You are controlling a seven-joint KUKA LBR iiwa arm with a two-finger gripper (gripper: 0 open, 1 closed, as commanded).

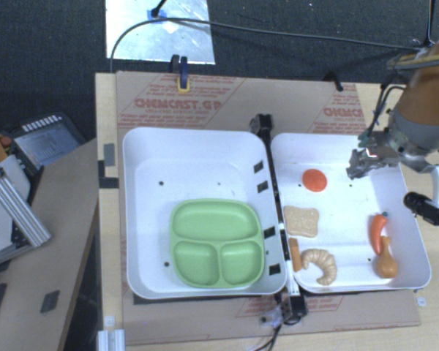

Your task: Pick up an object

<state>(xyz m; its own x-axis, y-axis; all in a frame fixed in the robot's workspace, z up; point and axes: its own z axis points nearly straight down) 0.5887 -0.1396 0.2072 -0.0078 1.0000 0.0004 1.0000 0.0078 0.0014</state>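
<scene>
Two white bins sit side by side on the bench. Left bin (143, 167) carries a green divided tray (216, 241) toward its near edge. Right bin (410, 269) holds a slice of bread (301, 221) and a croissant (320, 265) by its left wall, a carrot (378, 229) above a pear-like piece (385, 263) near its right wall, and an orange disc (314, 180) toward the far edge. Gripper (362, 162) hovers just right of that disc, carrying nothing; whether it is parted, I cannot tell. Nothing is lifted yet, so the whole pick remains.
</scene>
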